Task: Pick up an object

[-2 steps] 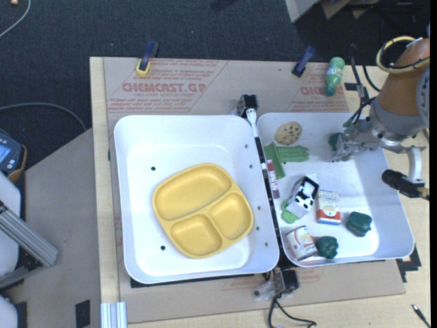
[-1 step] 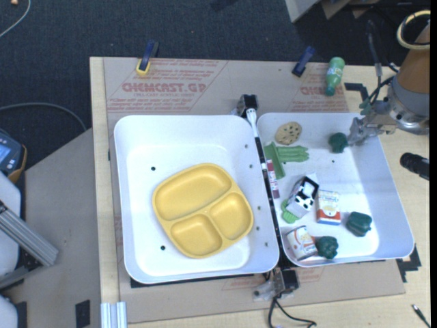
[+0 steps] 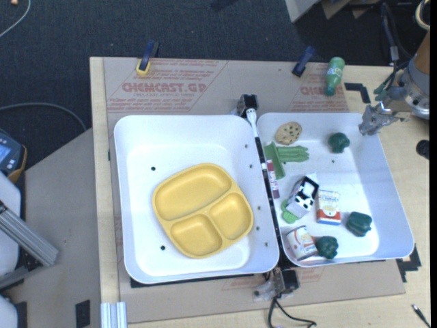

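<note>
Objects for picking were found scattered in the right bin (image 3: 389,183), while the left bin (image 3: 136,149) was occupied by a yellow divided tray (image 3: 203,210) with three compartments. A cookie (image 3: 289,132) was seen near the far left corner of the right bin, with a green glove-shaped toy (image 3: 289,154) just below it. A dark green round object (image 3: 338,141) was placed apart, toward the far right side. Near the middle, a black-and-white cow figure (image 3: 302,195) was seen beside a small red-and-white carton (image 3: 329,207). A green pepper (image 3: 359,223) was positioned to the right of the carton. At the near edge, a small packet (image 3: 300,242) was seen touching a dark green lump (image 3: 327,247).

The gripper (image 3: 374,118) was held at the far right corner of the right bin, over its rim, well apart from all of the objects. Nothing was seen between its fingers; whether they were parted or closed could not be told at this size.

A green bottle (image 3: 334,75) was lying on the cardboard bench top (image 3: 205,84) beyond the bins, and a yellow-and-blue clamp (image 3: 145,59) and a dark blue clamp (image 3: 303,61) were fixed at the far edge.
</note>
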Controlling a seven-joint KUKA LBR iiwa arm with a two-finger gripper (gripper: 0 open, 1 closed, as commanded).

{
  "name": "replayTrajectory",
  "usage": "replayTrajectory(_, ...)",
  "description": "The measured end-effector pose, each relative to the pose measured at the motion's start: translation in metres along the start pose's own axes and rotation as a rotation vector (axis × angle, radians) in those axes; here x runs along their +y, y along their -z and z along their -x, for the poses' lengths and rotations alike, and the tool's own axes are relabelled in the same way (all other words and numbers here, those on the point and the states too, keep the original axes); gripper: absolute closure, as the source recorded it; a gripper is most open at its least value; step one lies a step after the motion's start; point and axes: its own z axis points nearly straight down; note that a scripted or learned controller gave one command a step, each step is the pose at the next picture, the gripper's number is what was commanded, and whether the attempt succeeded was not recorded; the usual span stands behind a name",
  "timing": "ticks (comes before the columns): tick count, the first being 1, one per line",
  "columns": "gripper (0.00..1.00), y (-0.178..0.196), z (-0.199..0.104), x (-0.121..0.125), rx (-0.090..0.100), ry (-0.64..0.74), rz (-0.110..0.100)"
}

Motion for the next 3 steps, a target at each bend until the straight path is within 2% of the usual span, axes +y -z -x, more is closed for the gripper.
replayTrajectory(1,1.00,0.020,0.000,0.001,0.001,0.000,-0.001)
replayTrajectory(2,1.00,0.012,-0.041,-0.024,0.005,0.002,-0.010)
replayTrajectory(3,1.00,0.023,-0.088,-0.039,0.006,0.004,-0.009)
